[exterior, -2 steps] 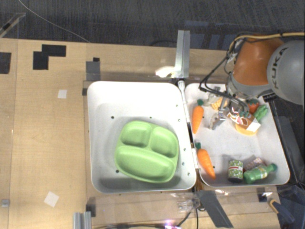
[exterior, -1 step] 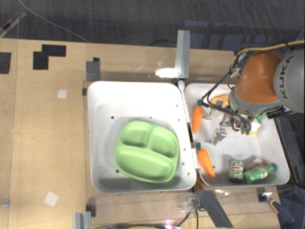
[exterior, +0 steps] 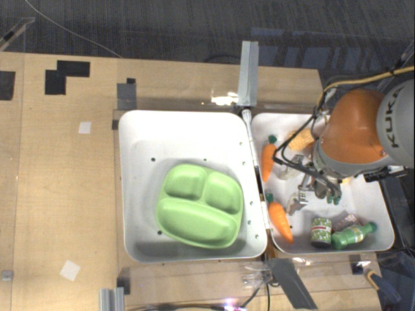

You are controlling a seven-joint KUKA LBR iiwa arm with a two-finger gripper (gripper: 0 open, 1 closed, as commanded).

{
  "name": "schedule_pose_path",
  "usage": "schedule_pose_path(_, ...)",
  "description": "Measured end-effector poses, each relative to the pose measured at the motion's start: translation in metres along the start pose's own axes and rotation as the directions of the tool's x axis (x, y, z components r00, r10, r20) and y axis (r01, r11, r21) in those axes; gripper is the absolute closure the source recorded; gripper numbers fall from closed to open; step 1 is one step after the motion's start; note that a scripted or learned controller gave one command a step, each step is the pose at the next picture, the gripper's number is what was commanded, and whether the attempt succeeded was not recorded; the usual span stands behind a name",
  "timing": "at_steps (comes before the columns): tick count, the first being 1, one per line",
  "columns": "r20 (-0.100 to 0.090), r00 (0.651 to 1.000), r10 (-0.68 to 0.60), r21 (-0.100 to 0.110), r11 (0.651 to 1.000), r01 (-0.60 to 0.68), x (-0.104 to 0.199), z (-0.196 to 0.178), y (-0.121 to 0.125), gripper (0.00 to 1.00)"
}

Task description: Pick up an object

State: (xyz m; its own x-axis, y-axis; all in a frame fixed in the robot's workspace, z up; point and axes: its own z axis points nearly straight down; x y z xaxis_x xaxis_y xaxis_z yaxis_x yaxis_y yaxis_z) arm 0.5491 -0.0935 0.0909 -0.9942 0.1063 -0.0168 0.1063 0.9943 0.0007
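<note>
One fixed camera looks down slantwise on both bins [exterior: 188, 125].

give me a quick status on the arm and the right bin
Gripper low in right bin, nothing seen held. Nearest: carrot beside it. Can, green bottle close by.

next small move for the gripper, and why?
Probably lower toward the carrot. The gripper hangs over the right bin just beside that carrot's upper end, with nothing visibly held, and that carrot lies nearer than the cans and bottle.

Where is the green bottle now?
The green bottle lies in the right bin, near its front edge, right of the small can.
</note>
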Motion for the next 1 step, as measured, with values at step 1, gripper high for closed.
schedule_pose_path(1, -0.003, 0.995, 0.097, 0.000, 0.995, -0.097, -0.0866, 0.0040, 0.0095, 0.00)
